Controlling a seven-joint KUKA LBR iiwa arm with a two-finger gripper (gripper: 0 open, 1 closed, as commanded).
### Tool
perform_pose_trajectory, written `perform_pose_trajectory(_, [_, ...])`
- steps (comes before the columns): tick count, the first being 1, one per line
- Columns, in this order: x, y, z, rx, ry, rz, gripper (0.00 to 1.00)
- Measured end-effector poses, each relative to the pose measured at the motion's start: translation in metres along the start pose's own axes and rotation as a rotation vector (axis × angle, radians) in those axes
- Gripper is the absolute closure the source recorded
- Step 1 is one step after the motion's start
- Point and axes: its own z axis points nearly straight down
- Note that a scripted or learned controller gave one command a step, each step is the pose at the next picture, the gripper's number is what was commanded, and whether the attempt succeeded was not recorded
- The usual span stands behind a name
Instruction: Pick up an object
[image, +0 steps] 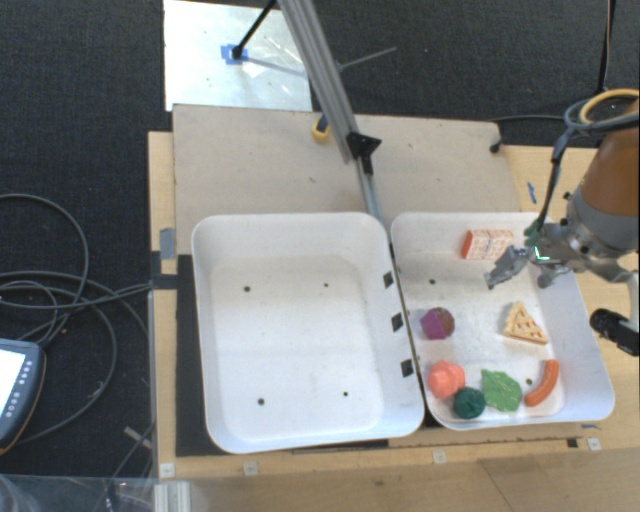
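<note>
The right white bin (600, 395) holds several toy foods. A pink wafer block (487, 243) lies near its back wall and a yellow cheese wedge (523, 324) near the middle. A purple ball (436, 322) rests by the left wall. At the front lie an orange ball (446, 378), a dark green ball (468, 402), a green leafy piece (502, 389) and a red sausage (541, 383). My gripper (524, 272) hangs over this bin, between the wafer block and the cheese wedge. It is open, with nothing between its fingers.
The left white bin (215, 240) stands beside the right one, sharing a divider edge (398, 320). A grey pole (330, 80) slants across the bench's back. Cables and a tablet (15, 385) lie on the dark floor at the left.
</note>
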Motion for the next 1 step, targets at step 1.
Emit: perform_pose_trajectory(1, [-0.0001,0.0008,-0.0022,-0.004,-0.001,0.001,0.00])
